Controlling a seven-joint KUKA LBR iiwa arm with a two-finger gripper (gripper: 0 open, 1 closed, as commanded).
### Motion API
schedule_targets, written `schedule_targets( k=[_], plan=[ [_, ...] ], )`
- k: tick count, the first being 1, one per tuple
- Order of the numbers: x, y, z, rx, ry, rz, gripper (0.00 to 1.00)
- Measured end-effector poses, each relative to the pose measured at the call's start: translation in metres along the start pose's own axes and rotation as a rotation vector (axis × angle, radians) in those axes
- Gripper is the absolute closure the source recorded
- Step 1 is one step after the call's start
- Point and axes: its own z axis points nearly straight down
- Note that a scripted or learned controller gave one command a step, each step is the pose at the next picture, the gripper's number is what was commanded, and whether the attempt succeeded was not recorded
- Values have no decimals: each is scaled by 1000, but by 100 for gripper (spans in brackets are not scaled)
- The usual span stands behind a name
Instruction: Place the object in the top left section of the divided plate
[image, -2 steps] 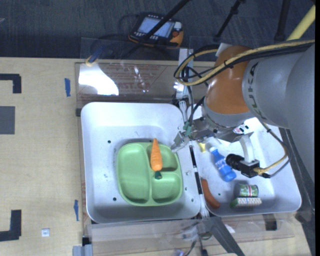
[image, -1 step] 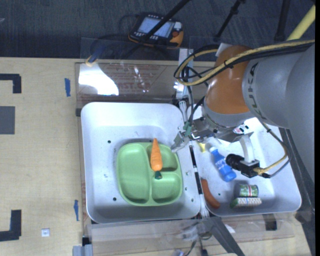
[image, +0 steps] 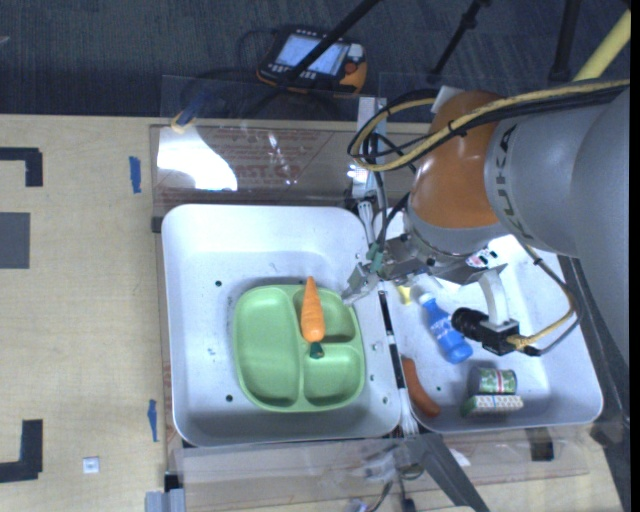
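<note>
In the left bin (image: 200, 250) sits a green divided plate (image: 265, 350), and a toy carrot (image: 312, 312) lies along its centre ridge, mostly over the upper right section. Just right, the gripper (image: 365, 280) hangs at the bins' shared edge. The right bin (image: 560, 370) holds a blue bottle (image: 445, 330) and a small can (image: 493, 382).
</note>
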Motion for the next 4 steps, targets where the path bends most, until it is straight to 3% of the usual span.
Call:
schedule_targets(
  k=[4],
  plan=[
    [0,0,0,0,0,0,0]
  ],
)
